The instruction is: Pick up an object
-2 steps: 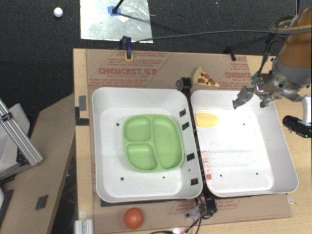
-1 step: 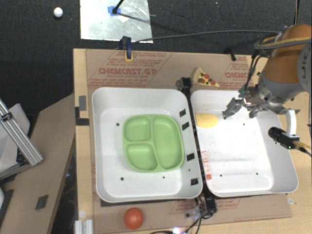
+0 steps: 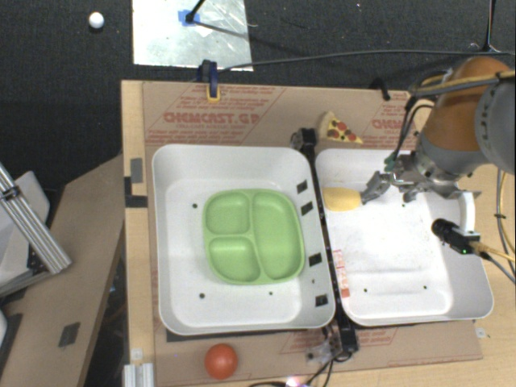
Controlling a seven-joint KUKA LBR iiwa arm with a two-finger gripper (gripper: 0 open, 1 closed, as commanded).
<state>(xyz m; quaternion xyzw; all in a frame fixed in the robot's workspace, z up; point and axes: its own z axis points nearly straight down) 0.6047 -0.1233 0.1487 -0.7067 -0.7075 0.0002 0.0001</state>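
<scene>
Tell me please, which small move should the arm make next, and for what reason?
Probably a short move toward the view's left, and lower. The gripper sits just right of the yellow object in the right bin, close beside it but not around it. Nothing shows between the jaws, so the object seems not yet gripped. Whether they are open is unclear.

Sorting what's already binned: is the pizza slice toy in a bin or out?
Out. The pizza slice toy lies on the brown board just beyond the right bin, past its far rim.
</scene>
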